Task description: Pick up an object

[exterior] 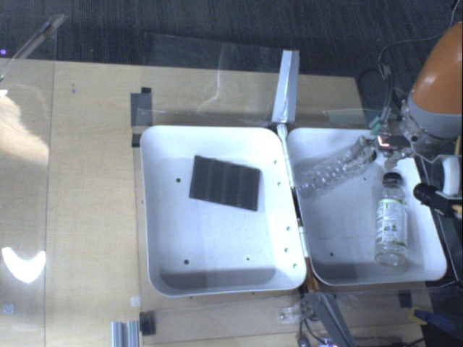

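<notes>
A flat black ribbed pad lies in the left bin, toward its far side. In the right bin a clear bottle with a pale label and a dark cap lies along the right wall. A crumpled clear plastic bottle lies slantwise near the far left of that bin. My gripper hangs over the right bin's far right corner, just beyond the crumpled bottle's upper end and above the labelled bottle's cap. Nothing shows in its grasp.
The orange band of the arm fills the upper right. Cables and black fittings sit along the right bin's outer edge. A metal post stands behind the seam between the bins. Bare wooden bench stretches left.
</notes>
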{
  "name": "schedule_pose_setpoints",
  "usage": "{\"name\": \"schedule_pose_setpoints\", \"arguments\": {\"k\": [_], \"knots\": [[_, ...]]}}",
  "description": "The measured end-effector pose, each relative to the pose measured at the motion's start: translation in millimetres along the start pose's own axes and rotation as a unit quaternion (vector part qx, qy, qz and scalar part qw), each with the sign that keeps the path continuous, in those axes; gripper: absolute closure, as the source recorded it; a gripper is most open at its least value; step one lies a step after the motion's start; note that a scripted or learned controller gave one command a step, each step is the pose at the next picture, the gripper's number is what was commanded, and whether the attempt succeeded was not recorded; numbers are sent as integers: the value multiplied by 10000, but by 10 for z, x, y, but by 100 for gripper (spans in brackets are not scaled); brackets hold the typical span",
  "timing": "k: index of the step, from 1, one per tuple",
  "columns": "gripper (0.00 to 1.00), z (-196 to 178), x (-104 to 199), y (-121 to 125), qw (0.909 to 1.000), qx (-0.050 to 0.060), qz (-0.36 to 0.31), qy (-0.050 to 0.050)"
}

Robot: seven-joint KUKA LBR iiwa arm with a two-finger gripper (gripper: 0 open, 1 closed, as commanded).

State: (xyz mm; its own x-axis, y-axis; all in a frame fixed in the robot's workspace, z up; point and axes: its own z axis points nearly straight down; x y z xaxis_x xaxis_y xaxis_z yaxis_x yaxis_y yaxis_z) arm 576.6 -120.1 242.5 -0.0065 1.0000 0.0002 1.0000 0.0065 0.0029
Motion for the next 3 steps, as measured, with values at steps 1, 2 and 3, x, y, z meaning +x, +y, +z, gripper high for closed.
{"name": "schedule_pose_setpoints", "arguments": {"k": [1,2,3], "knots": [[0,1101,-853,145,9999,2,-102,-4],[0,1538,-848,93,9887,-32,-1497,-13],[100,1415,-841,124,9886,-77,-1501,-27]]}}
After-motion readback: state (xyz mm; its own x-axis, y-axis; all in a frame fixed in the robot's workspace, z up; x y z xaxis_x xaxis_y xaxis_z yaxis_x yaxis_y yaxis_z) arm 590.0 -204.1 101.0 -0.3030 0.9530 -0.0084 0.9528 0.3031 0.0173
